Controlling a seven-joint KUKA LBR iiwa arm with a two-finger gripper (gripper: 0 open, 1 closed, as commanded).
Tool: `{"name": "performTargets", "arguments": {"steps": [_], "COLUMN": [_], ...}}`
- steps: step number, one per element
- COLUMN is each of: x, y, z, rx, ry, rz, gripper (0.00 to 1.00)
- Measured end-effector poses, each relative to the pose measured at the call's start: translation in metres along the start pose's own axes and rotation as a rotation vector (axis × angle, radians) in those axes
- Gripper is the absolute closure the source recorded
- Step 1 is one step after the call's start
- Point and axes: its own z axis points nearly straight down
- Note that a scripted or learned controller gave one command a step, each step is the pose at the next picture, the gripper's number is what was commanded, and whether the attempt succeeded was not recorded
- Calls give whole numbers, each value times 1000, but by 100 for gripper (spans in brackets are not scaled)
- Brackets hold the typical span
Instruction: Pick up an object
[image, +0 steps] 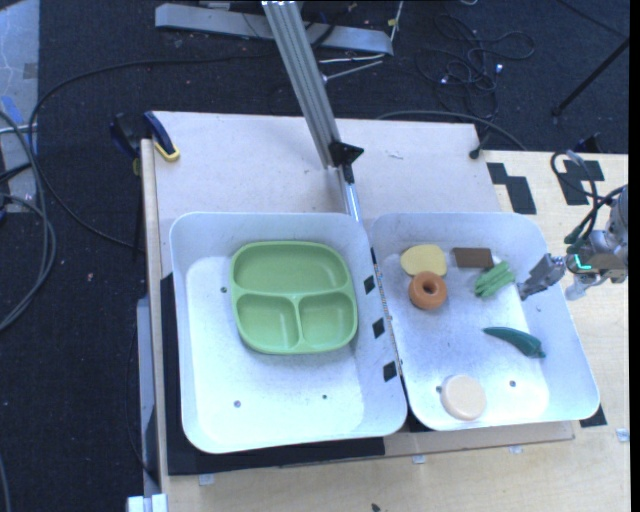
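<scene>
Light green three-compartment plastic plate (294, 297) lying flat in the left shallow white bin (205, 400). Behind the plate, a slanted grey aluminium camera pole (308, 85) rises from the pale wooden bench (250, 165); a blue-and-yellow clamp (160, 137) grips the bench's far-left corner.

The right bin (560, 400) holds a yellow lump (423, 260), a brown block (472, 257), an orange ring (428, 291), green sticks (493, 279), a teal pod (516, 340) and a pale round disc (464, 396), all lying flat.
</scene>
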Motion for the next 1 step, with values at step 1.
{"name": "performTargets", "arguments": {"steps": [1], "x": [0], "y": [0], "z": [-1], "rx": [-2], "ry": [-1], "rz": [0], "gripper": [0]}}
